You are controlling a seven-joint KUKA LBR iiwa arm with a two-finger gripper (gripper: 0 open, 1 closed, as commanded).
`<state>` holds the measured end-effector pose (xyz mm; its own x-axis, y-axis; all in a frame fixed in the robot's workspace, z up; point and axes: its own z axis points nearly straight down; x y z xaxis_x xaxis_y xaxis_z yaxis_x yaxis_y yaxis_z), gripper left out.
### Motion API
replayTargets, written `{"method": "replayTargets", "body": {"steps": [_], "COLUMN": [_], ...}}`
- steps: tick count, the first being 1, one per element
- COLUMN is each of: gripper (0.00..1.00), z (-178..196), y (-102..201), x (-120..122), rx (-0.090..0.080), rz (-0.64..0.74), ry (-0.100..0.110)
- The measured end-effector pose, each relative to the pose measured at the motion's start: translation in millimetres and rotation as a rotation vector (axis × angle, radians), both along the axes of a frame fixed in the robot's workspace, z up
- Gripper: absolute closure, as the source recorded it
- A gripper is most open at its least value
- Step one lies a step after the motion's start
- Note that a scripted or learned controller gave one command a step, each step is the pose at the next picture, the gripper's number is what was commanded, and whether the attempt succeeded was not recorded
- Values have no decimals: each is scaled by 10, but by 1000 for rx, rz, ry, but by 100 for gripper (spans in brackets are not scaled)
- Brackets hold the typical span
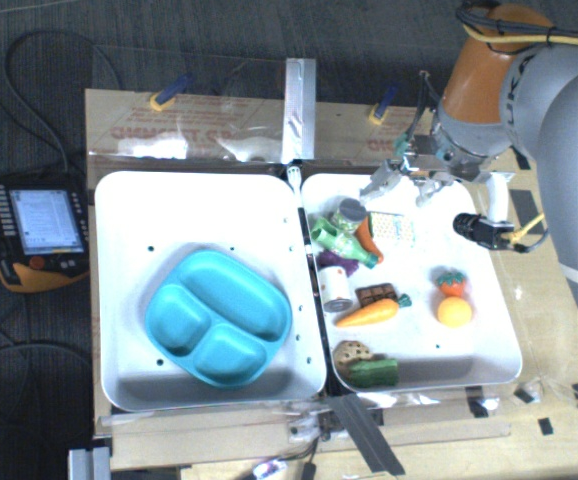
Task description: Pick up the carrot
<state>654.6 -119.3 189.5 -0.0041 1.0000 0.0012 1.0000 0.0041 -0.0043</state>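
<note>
The carrot (367,314), orange with a green stub at its right end, lies flat in the right bin (489,348), left of the bin's middle and just below a brown chocolate piece (374,295). My gripper (403,184) hangs over the far edge of the right bin, well beyond the carrot. It is open, its two fingers spread apart with nothing between them.
A pile of toy food sits between gripper and carrot: grey jar (349,211), green pieces (331,235), an orange-red piece (367,234), a can (336,288). An orange fruit (454,312), a cookie (349,352) and a green vegetable (374,371) lie nearby. A blue divided plate (219,316) fills the left bin (129,218).
</note>
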Motion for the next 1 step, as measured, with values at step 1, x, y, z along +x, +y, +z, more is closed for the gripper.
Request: {"method": "replayTargets", "body": {"steps": [1], "gripper": [0], "z": [-564], "y": [-17], "x": [-428], "rx": [-1], "rz": [192], "ry": [-1]}}
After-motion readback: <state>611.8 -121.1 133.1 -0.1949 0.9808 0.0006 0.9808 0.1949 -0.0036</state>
